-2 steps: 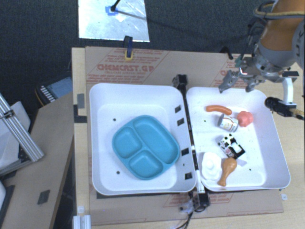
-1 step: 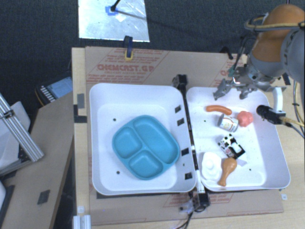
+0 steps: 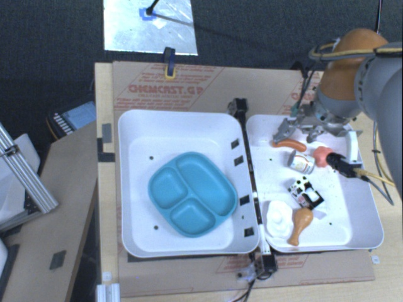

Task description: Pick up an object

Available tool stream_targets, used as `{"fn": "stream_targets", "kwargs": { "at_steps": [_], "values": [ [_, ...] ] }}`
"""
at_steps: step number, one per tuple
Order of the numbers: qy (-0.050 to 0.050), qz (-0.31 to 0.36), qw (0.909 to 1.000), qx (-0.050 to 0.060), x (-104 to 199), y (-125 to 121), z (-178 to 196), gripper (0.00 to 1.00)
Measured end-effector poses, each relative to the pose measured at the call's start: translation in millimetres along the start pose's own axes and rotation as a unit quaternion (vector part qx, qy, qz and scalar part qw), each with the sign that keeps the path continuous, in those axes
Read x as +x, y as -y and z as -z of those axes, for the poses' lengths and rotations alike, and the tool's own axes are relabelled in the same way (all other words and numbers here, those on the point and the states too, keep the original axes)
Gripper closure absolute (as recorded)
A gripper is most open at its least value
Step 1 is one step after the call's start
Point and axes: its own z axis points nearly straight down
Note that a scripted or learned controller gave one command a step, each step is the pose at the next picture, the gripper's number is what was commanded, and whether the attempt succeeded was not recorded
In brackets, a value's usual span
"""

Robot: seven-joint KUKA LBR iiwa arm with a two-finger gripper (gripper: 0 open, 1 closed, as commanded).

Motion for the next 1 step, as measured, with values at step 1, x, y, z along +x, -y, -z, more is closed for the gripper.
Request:
{"fn": "stream_targets", "kwargs": {
  "at_steps": [1],
  "values": [
    [0.004, 0.000, 1.0000, -0.008, -2.0, -4.1, -42.6, 0.00]
  ]
}}
